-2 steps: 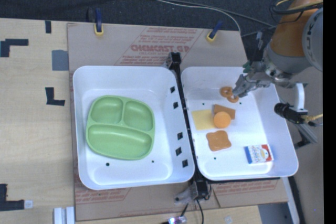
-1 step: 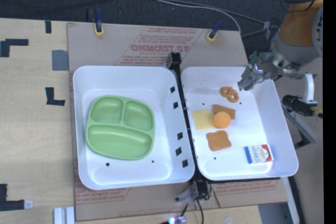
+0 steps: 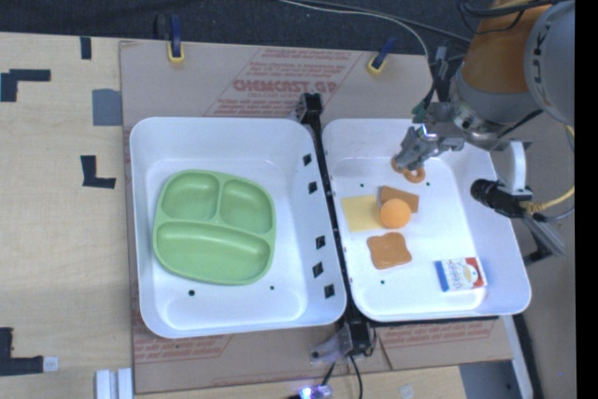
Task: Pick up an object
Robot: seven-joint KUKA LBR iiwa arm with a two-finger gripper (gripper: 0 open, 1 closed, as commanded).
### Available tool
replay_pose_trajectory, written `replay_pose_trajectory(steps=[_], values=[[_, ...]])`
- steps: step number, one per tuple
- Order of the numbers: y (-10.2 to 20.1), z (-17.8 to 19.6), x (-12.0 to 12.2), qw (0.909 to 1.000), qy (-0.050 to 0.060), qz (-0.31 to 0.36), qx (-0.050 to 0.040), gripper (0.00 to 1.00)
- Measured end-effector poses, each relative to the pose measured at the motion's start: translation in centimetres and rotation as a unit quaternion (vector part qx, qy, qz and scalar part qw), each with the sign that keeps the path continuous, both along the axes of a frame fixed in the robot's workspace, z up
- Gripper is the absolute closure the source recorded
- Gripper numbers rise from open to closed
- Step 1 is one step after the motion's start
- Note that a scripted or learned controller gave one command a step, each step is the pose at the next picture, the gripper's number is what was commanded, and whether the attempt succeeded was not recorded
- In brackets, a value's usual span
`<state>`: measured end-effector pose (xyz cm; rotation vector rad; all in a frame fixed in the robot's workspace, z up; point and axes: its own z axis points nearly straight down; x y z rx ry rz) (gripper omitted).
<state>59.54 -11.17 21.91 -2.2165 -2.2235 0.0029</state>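
Note:
My gripper (image 3: 413,154) hangs over the far part of the right bin (image 3: 495,243). A small brown ring-shaped piece (image 3: 408,172) shows right under its tip, and I cannot make out whether it is held. Closer to the bin's middle lie a yellow slice (image 3: 358,213), an orange ball (image 3: 395,214) and a brown slab (image 3: 402,197) behind the ball. A piece of toast (image 3: 389,250) lies in front of them. A small white, blue and red box (image 3: 460,275) sits at the near right.
The left bin (image 3: 149,145) holds a green divided plate (image 3: 215,227). A black divider (image 3: 322,201) runs between the bins. The arm's grey and orange body (image 3: 509,42) looms at the upper right, with cables around it.

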Motion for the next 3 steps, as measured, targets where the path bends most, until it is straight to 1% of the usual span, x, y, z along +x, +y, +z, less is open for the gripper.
replay_pose_trajectory(steps=[1, 2, 3], values=[[5.5, -0.9, 0.3, 1.0, 0.0, 0.001, 0.0004, 1.0], [11.7, -0.1, 0.6, 1.0, -0.001, 0.002, 0.0011, 1.0], [17.2, 0.0, 1.1, 1.0, -0.001, 0.002, 0.0004, 1.0]])
